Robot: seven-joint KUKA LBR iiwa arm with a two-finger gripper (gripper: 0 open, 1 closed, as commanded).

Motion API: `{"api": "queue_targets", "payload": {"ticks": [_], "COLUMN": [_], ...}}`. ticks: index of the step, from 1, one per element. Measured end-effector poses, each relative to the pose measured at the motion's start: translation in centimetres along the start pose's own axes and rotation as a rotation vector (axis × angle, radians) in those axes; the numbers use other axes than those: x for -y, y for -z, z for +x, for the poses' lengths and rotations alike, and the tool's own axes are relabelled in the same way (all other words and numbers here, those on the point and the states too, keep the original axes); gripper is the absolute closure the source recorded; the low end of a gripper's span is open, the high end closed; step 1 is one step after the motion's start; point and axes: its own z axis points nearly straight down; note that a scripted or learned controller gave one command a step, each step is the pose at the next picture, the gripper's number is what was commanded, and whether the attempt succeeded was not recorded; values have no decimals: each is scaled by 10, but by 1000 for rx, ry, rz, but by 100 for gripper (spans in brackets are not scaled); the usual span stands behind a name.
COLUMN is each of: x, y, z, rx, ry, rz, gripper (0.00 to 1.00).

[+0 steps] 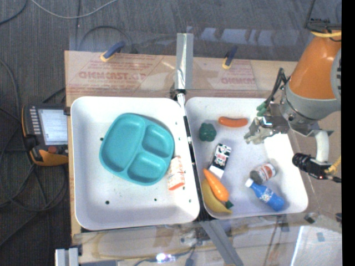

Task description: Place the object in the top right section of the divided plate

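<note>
Two white bins [83, 204] sit on a cardboard-topped bench [133, 73] over dark carpet [33, 37]; pincer [256, 133] state unclear.

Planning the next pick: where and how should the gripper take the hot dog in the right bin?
Grip the hot dog at its middle, coming straight down, fingers closing across its narrow width. It lies flat and roughly left-right near the bin's far wall, apart from the green object, so both long sides look free. The gripper hovers just right of it.
</note>
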Motion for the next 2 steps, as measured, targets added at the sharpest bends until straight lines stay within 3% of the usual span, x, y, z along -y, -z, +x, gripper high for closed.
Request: {"api": "queue_targets", "payload": {"ticks": [1, 2], "x": [47, 47], "y": [-46, -92], "z": [-37, -71], "rx": [-1, -2], "ry": [19, 158], "rz": [2, 0], "gripper": [100, 100]}}
